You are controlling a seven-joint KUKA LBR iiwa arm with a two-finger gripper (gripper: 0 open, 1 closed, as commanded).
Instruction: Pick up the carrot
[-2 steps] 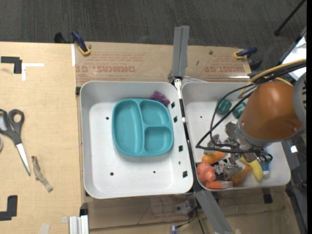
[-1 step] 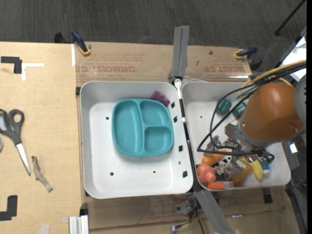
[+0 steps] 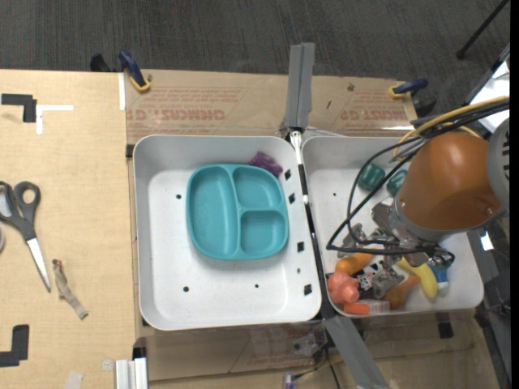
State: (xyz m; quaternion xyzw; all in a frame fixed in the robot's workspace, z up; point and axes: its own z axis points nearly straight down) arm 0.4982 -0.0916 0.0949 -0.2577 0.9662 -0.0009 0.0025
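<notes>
Orange band of arm (image 3: pixel 450 181) looms largest, hanging over right bin (image 3: pixel 340 164) w/ gripper (image 3: pixel 381 254) down among toys at bin's front. Carrot (image 3: pixel 357 307) lies at front-left corner of that bin, just beside a pink toy (image 3: pixel 340 285); can't tell finger state, wrist & cables block it. Left bin (image 3: pixel 154 241) has teal divided plate (image 3: pixel 238 211).

Beyond the far edge of my table (image 3: pixel 65 241) lies dark grey carpeted floor (image 3: pixel 203 14). The table top is pale wood, with a sheet of brown printed cardboard (image 3: pixel 211 108) clamped along its far edge by blue-and-yellow clamps (image 3: pixel 134 70). Near the left edge lie scissors (image 3: pixel 24 221) and a scrap of tape (image 3: pixel 69 290). Black corner marks (image 3: pixel 20 106) sit on the wood. Light is even and soft.
</notes>
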